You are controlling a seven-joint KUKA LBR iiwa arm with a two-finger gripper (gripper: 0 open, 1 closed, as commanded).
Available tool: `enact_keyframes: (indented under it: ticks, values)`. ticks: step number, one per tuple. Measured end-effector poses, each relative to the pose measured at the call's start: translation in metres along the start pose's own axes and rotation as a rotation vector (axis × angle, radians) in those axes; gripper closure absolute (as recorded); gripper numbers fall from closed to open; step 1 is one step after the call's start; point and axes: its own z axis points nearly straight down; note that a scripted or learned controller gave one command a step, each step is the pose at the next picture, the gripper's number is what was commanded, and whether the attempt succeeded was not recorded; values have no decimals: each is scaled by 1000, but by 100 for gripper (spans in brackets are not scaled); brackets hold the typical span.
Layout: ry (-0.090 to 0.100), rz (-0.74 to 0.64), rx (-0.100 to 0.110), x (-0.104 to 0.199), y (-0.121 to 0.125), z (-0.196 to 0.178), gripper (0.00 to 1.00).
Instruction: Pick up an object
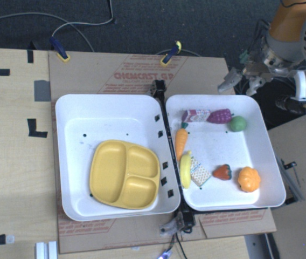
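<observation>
You have 7 loose objects, all in the right bin [268, 161]. Along its far edge, from the inner corner outward, lie a small white and pink packet [195, 115], a bunch of purple grapes [220, 116] touching it, and a green ball [237, 124] just beside the grapes. Against the inner wall a carrot [180, 141] lies lengthwise, with a banana [185, 170] directly below it toward the near edge. A small patterned packet [199, 173] touches the banana's outer side. Near the bin's near edge sit a red pepper-like piece [223, 172] and, just beside it toward the outer wall, an orange pumpkin-like fruit [249, 179].

The left bin [67, 144] holds 1 yellow divided plate [124, 174] with 3 compartments, set toward the near edge and tilted slightly relative to the bin walls.

The 2 bins meet along a black clipped seam at the middle of the bench [13, 161].

The gripper [242, 82] hangs outside the right bin, just past its far outer corner, over the bench edge. You can see its fingers parted with nothing between them. The arm rises from it toward the upper right, the orange band [290, 18] above the wrist.
</observation>
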Motion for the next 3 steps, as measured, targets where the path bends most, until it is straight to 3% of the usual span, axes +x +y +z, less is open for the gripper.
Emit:
enact_keyframes:
  ticks: [1,2,3]
  values:
    - [2,0,4,35,-1,134,0]
    - [0,-1,-1,70,-21,179,0]
    - [0,-2,-3,70,-20,169,100]
